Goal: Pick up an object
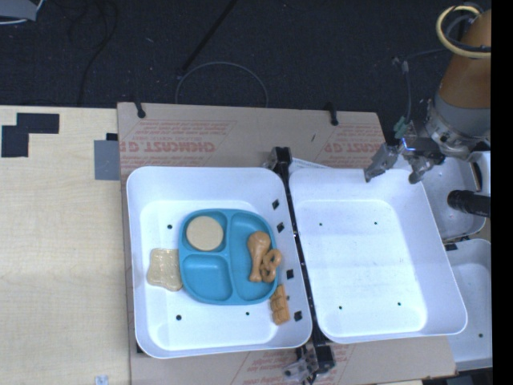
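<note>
The left bin [152,207] holds a blue divided plate [220,275]. A round tan cracker [203,233] lies in the plate's upper left section, and a brown pretzel-like piece [263,257] lies in its right section. A pale bread slice [164,269] rests against the plate's left edge, and a small brown chunk [279,305] sits by its lower right corner. My gripper [398,164] hangs above the far right corner of the right bin [377,271], its two fingers spread open with nothing between them, far from all the food items.
Both bins stand on a cardboard sheet [240,139] over a light wooden bench [56,255]. A black clip divider [292,247] runs between the bins. Cables lie on the dark floor behind. White equipment [481,207] stands at the right edge.
</note>
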`<state>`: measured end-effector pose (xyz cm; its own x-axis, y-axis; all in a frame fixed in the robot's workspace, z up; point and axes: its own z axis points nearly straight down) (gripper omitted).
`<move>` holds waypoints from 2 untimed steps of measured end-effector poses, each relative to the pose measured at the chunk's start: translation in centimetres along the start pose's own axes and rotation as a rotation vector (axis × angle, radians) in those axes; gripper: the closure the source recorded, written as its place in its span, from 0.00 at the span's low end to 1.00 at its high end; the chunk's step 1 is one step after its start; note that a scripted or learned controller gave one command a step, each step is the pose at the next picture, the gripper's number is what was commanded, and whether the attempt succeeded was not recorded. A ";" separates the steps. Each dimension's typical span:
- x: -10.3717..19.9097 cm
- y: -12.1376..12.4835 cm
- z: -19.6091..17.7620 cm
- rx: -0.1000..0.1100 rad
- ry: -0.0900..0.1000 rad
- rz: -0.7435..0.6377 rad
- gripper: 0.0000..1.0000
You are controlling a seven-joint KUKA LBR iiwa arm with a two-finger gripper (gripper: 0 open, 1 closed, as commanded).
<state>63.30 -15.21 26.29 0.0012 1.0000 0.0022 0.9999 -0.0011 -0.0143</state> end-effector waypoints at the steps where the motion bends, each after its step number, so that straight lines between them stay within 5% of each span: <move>1: 0.0 0.2 -0.7 -0.012 -0.002 -0.002 0.00; 2: 0.6 -0.7 5.0 -0.006 0.000 -0.002 0.00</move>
<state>62.57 -14.56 21.27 -0.0006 1.0000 0.0017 1.0000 0.0006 -0.0087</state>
